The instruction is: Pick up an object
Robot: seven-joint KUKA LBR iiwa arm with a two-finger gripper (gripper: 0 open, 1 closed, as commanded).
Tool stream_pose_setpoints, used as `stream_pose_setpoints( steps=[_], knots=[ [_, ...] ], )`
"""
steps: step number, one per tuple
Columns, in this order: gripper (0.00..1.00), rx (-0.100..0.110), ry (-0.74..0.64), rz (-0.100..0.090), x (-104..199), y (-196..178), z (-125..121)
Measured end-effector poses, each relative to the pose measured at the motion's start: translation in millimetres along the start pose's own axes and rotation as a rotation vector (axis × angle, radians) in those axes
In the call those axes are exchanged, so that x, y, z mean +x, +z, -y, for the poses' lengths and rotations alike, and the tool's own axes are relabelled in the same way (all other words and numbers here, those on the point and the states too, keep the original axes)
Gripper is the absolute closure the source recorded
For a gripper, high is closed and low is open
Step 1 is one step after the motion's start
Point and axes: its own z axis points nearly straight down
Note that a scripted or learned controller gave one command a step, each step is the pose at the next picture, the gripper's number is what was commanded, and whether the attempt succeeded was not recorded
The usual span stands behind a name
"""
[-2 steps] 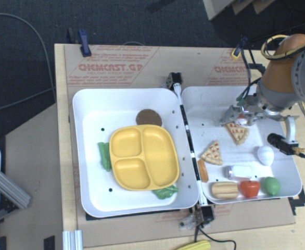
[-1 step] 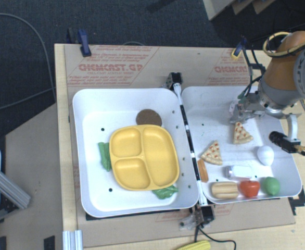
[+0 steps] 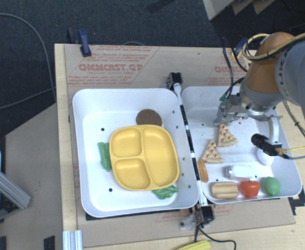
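Observation:
My gripper (image 3: 224, 120) hangs over the upper part of the right bin (image 3: 194, 100), just above a pizza slice (image 3: 225, 136). A second pizza slice (image 3: 211, 152) lies below and left of it. Along the bin's front lie a hot dog bun (image 3: 224, 190), a red tomato (image 3: 250, 188) and a green round fruit (image 3: 270, 185). A white block (image 3: 242, 171) rests above them. An orange strip (image 3: 202, 170) lies by the left wall. Nothing shows between the gripper's fingers.
The left bin (image 3: 85, 134) holds a yellow divided plate (image 3: 143, 157), a brown disc (image 3: 149, 117) behind it, and green leafy pieces at its left (image 3: 105, 155) and front (image 3: 165, 192). The arm covers the right bin's upper right corner.

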Motion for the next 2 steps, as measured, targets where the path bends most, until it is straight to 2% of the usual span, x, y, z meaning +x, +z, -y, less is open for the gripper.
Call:
stream_pose_setpoints(
  steps=[1,2],
  knots=[
    [0.00,0.000,0.001,0.000,-1,0,0],
    [0.00,0.000,0.002,0.001,4,8,26]
  ],
)
